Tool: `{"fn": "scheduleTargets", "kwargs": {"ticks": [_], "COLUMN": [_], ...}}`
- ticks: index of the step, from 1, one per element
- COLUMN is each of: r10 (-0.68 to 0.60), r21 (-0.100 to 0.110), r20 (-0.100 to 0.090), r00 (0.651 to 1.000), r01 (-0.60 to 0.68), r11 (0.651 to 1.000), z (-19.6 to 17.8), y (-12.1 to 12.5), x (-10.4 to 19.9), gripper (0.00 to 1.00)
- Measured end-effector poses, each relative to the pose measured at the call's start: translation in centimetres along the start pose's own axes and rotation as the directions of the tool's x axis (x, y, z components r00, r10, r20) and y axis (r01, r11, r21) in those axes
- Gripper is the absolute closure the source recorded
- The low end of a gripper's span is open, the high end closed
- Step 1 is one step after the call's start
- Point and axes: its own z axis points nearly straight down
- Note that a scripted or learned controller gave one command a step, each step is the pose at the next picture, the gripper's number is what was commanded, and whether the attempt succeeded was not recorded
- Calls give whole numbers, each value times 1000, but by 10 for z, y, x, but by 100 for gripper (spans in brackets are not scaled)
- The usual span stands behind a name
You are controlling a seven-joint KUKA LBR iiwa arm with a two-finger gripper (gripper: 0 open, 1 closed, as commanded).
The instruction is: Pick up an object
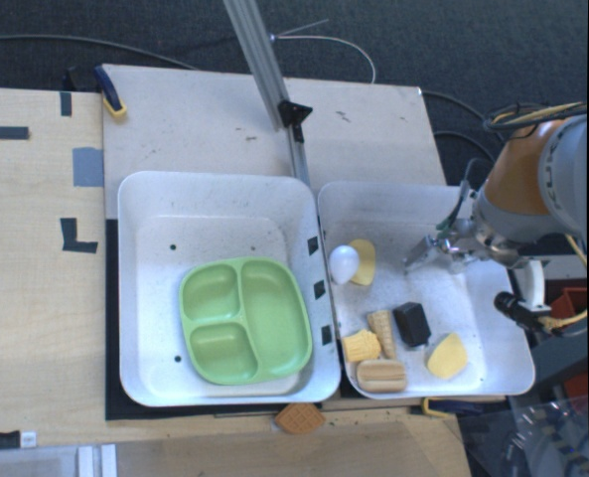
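I see the grey arm with its orange band (532, 182) reaching into the right shallow white bin (393, 202). Its gripper (443, 249) hangs over bare floor; whether the jaws are spread I cannot tell. The small black block (411, 324) lies just below and slightly left, beside the ridged tan stick (382, 332).

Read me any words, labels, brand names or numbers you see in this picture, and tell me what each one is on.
None: no readable text shows. The green plate, the two white bins, the small items and the bench's dark tape marks carry no lettering.
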Motion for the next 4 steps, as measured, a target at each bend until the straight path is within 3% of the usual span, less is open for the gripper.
{"fn": "scheduleTargets", "kwargs": {"ticks": [1, 3, 4], "r10": [0, 1, 0], "r21": [8, 6, 2], "r20": [-4, -4, -3], "r00": [1000, 1000, 1000], "r01": [0, -1, 0], "r11": [1000, 1000, 1000], "z": [-8, -101, -146], "y": [-2, -13, -5], "x": [2, 6, 4], "gripper": [100, 100, 100]}}
